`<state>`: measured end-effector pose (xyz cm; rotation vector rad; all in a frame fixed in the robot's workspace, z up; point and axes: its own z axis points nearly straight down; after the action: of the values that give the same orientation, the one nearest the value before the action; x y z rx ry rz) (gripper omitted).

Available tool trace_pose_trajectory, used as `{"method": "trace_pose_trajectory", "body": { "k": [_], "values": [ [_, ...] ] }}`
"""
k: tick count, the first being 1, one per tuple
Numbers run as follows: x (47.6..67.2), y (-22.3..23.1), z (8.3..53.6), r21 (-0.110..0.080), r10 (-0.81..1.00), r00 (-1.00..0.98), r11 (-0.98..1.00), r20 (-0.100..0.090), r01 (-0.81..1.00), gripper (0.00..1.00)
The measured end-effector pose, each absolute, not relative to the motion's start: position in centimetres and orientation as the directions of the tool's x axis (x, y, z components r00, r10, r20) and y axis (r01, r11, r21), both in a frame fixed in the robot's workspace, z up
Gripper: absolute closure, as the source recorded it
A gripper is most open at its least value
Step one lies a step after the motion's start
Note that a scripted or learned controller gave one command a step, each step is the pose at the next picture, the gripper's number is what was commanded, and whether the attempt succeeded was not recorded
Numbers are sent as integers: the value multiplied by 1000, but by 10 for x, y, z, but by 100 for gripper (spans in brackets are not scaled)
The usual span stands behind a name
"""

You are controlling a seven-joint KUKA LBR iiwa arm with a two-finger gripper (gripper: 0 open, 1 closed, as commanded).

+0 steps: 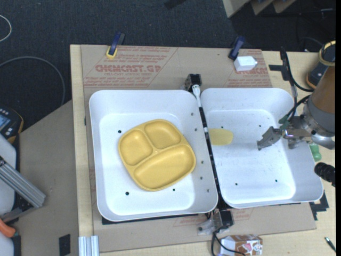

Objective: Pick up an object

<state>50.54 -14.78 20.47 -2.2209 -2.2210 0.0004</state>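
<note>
- Gripper (268,141) over right bin (256,193), can't tell from my feed if spread or pressed together
- Yellow piece (220,137) near divider
- Yellow tray (156,154) in left bin (106,185)

One fixed camera looks steeply down on both white bins (101,159) from above the bench (80,116)

Illumination is bright and even, from overhead. The two white bins (266,191) approach overexposure, and surface detail in their floors is faint. Shadows are soft and short: a narrow dark band lies under the near bin rims, and a diffuse grey patch sits directly beneath the jaws. The dark floor (48,20) beyond the worktop (160,63) is underexposed. Overall sharpness is moderate; fine edges appear slightly soft.
</note>
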Motion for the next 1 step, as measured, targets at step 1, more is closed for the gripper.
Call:
{"method": "trace_pose_trajectory", "body": {
  "k": [1],
  "values": [
    [483,-68,236,-2,1000,-8,8,4,1000,0]
  ]
}}
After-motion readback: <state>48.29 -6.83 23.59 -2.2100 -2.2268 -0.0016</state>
